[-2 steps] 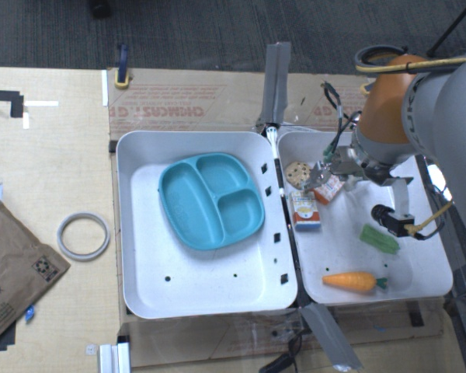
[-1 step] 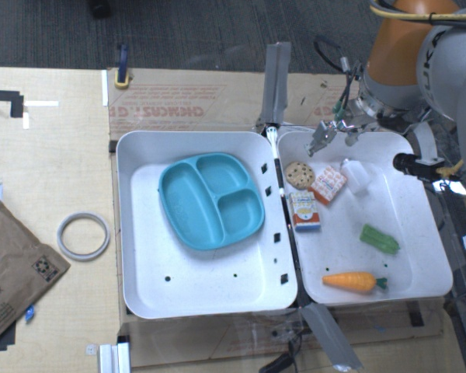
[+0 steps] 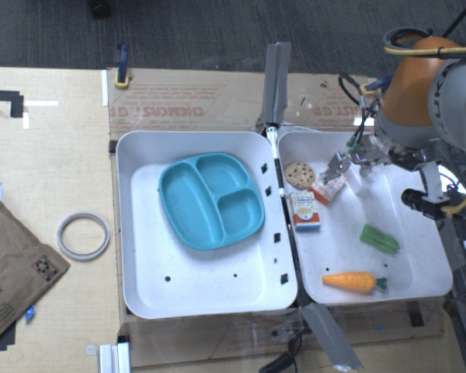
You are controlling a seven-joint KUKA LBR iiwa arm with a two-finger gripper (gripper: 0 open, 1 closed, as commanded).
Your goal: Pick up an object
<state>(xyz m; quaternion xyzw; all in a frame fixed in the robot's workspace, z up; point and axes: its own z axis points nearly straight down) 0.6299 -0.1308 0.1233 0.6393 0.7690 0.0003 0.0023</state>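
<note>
The right bin holds a round brown cookie, a small white box with red and blue print, a red and white packet, a green block and an orange carrot. My gripper hangs over the bin's far part, just above and right of the packet, a short way right of the cookie. Nothing is seen held in it. The orange-banded wrist rises behind it.
The left bin carries a blue divided plate. A tape ring and a brown paper bag lie on the bench at left. A grey divider post stands between the bins at the back.
</note>
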